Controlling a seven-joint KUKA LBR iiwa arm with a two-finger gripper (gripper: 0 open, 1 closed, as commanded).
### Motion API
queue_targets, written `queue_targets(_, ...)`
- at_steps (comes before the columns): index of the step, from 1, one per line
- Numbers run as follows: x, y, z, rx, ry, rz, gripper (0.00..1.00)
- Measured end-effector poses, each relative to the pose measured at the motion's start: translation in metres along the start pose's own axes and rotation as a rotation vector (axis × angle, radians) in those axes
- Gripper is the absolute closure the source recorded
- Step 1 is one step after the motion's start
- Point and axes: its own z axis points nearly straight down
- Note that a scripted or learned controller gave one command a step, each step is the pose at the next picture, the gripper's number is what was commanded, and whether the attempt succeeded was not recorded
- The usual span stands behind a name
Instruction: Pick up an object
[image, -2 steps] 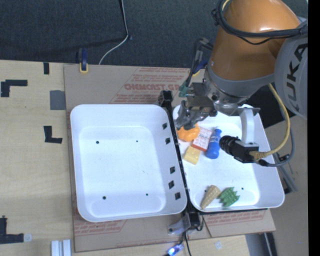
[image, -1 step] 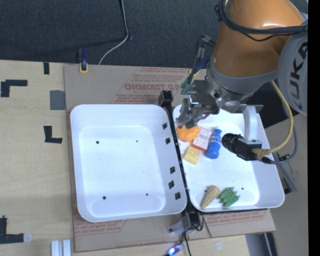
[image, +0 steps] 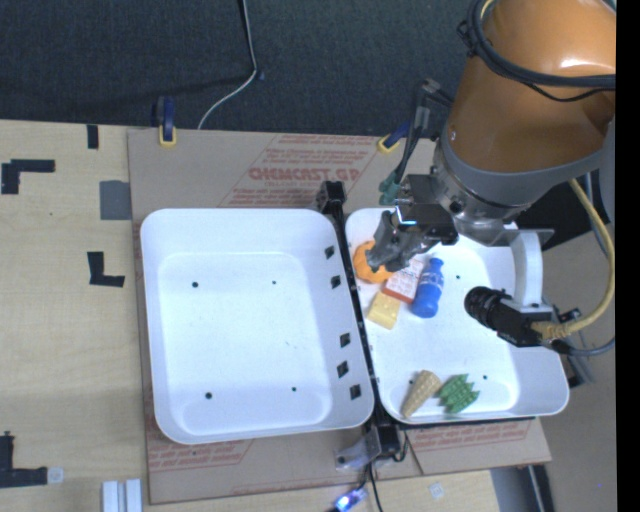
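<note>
The grey KUKA arm (image: 530, 100), with its orange band, enters from the right and fills the upper right of the camera view, its wrist hanging over the far end of the right bin (image: 530, 395). Beneath it lies a cardboard sheet (image: 290, 165) carrying two shallow white bins side by side; the left bin (image: 240, 330) shows a bare floor, while the right bin holds all of the objects. The gripper (image: 388, 252) sits low at the far left corner of the right bin, just beside the divider between the bins, directly over an orange object (image: 364, 262) that shows at its left edge. Whether the tool is apart, together or clamped on that object cannot be told, since the dark gripper body hides the contact. Just beside it lie a blue bottle (image: 429, 290), a red-and-white packet (image: 401, 285) touching the bottle's left side, and a yellow block (image: 384, 312) a little nearer the camera. Well apart, at the near edge of the bin, rest a tan cone (image: 420, 392) and a green toy (image: 458, 393), close together. As a judgement of progress, the approach looks complete and the grasp appears to be under way at the orange object; no object is visibly raised clear of the bin floor, so securing and lifting remain to be done.
</note>
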Motion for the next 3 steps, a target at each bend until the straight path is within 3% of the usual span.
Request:
queue_targets(1,-0.031,0.035,0.074,0.008,-0.004,0.005,1.00)
queue_targets(2,-0.028,0.077,0.033,-0.004,-0.001,-0.001,1.00)
queue_targets(3,-0.086,0.044,0.062,0.005,-0.003,0.007,1.00)
